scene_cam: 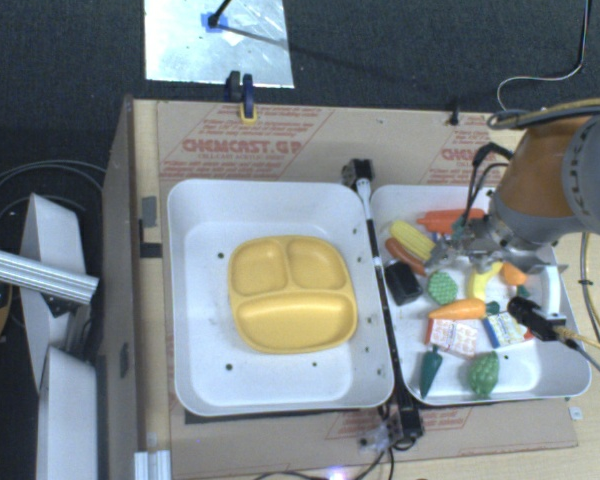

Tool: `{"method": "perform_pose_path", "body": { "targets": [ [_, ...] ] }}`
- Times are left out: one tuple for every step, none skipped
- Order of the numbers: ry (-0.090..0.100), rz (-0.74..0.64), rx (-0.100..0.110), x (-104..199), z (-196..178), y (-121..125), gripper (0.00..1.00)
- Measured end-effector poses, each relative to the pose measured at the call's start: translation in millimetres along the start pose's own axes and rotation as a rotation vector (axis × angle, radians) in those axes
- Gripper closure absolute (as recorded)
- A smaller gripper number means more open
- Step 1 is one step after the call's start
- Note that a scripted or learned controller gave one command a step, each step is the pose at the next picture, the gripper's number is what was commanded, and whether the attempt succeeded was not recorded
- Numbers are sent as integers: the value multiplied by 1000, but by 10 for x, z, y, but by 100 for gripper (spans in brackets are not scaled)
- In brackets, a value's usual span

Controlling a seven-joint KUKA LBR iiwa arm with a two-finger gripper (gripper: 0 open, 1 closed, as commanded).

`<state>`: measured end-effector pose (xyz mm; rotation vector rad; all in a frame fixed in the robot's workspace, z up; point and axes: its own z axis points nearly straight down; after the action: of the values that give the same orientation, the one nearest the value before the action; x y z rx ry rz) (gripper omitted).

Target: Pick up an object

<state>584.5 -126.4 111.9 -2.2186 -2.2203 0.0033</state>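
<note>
1. Gripper (467, 240) low over the right bin (560, 373), among toy foods; finger state cannot be told.
2. Corn cob (410, 236), green ball (442, 288) and carrot (458, 309) just beside it.
3. Left bin (195, 298) holds a yellow divided plate (290, 293).

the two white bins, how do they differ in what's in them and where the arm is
The left bin carries a single yellow divided plate; the right bin is crowded with small toy foods, among them a corn cob and a carrot. The gripper is above the right bin, while the left bin has no arm over it. Both are shallow, white and sit side by side.
</note>
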Motion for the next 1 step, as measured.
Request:
{"method": "perform_pose_path", "body": {
  "targets": [
    [-2,0,-2,-3,236,628,0]
  ]
}}
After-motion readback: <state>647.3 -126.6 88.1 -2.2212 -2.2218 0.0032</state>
